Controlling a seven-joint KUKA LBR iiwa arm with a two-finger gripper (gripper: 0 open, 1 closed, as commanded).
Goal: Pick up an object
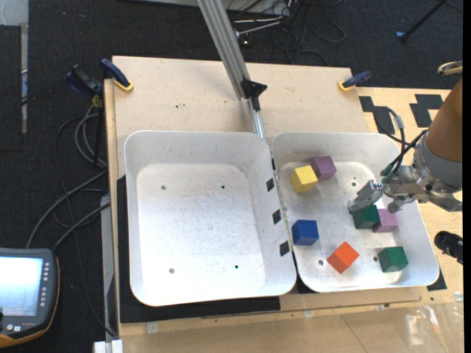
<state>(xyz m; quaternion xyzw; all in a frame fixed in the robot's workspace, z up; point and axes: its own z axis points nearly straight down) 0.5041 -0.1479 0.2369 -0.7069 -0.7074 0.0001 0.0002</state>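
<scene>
Tool (370, 197) low in right bin (412, 271), just above dark green block (365, 217) with pink block (387, 220) touching its right side. Can't tell finger spacing. Yellow (302, 178), purple (324, 168), blue (305, 232), orange (343, 257) blocks nearby.

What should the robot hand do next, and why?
Probably go straight down a little. The hand sits right above a dark green cube in the right bin, with a pink cube pressed against it. No cube shows between its fingers, so it likely needs to get lower around the green one before closing.
</scene>
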